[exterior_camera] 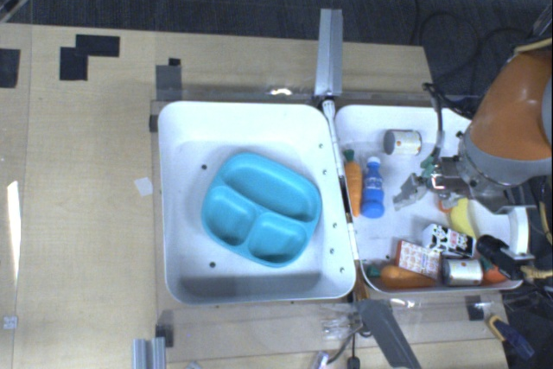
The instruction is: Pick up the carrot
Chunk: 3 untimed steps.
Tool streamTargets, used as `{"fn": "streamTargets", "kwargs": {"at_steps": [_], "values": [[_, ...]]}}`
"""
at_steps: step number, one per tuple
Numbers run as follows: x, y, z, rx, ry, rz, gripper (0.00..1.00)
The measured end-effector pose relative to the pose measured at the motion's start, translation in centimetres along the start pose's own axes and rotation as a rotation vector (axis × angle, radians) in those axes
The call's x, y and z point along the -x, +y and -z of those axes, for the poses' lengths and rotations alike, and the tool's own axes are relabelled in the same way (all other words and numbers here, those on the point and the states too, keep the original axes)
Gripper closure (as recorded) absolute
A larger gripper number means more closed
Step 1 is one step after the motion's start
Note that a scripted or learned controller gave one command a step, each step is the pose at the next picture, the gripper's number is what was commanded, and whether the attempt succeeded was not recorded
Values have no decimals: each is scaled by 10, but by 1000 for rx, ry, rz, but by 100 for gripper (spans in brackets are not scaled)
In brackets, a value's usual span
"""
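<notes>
**A:** Where is the long orange carrot [353, 183]?

**B:** In the right-hand shallow white bin [380, 118], lying lengthwise tight against its left wall, green tip pointing to the far end. A blue plastic bottle with a white cap [372, 186] lies just beside it, roughly parallel.

**A:** And the grey arm with the orange band [516, 121]?

**B:** It reaches in from the right, over the same bin. The two-finger metal gripper [416, 185] hangs above the bin's middle, right of the bottle and apart from the carrot. Its grey fingers stand spread apart with nothing between them.

**A:** What else lies in that bin?

**B:** A small silver can on its side [403, 141] near the far wall. A yellow rounded object [462, 216] sits partly under the wrist. Along the near wall there is a second orange, carrot-like piece [406, 276], a patterned red and white packet [418, 257], a black and white printed box [449, 238] and another silver can [462, 271].

**A:** The left-hand white bin [181, 186]?

**B:** It holds a blue plastic divided plate with three compartments [260, 207], set slightly askew near the middle.
</notes>
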<state>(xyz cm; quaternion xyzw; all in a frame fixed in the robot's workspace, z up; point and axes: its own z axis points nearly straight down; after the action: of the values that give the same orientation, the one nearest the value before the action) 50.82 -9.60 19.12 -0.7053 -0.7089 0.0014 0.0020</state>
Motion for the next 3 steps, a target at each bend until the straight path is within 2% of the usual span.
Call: {"fn": "streamTargets", "kwargs": {"at_steps": [1,2,3], "values": [[2,32,-83,6,-1,168,0],[1,32,-76,4,0,170,100],[19,-7,12,3,-1,-143,100]]}}
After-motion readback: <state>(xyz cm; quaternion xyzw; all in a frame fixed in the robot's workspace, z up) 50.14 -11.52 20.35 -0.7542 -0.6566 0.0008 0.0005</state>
